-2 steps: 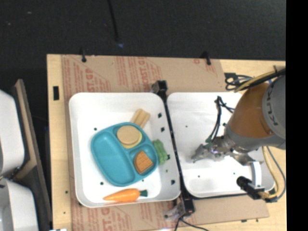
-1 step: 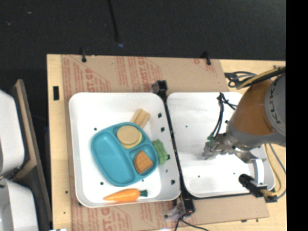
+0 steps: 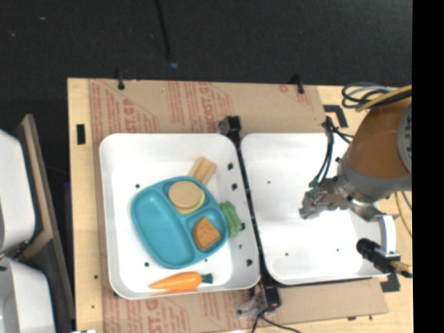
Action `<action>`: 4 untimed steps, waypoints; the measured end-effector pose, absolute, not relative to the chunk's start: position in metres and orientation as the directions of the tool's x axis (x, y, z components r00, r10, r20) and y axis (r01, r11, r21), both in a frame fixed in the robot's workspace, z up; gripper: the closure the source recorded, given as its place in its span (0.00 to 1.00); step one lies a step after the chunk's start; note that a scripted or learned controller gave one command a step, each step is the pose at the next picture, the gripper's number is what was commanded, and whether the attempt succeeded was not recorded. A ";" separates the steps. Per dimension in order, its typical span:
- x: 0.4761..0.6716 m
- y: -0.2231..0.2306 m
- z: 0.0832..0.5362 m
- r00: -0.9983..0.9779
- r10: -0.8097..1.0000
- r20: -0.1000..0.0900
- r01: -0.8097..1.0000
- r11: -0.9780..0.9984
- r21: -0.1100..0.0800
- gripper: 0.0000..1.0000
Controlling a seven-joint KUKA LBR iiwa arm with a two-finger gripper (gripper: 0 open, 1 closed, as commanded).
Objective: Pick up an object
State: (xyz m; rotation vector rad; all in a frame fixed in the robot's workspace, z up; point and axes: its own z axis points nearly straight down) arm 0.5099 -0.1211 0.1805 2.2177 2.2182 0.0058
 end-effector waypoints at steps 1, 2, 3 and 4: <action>0.517 -0.115 0.239 -0.001 1.000 -0.001 1.000 0.001 0.006 1.00; 0.517 -0.115 0.291 0.000 1.000 -0.001 1.000 0.000 0.006 1.00; 0.549 -0.064 0.284 -0.004 1.000 0.001 1.000 0.004 0.000 1.00; 0.579 -0.022 0.264 -0.003 1.000 0.000 1.000 0.003 -0.001 1.00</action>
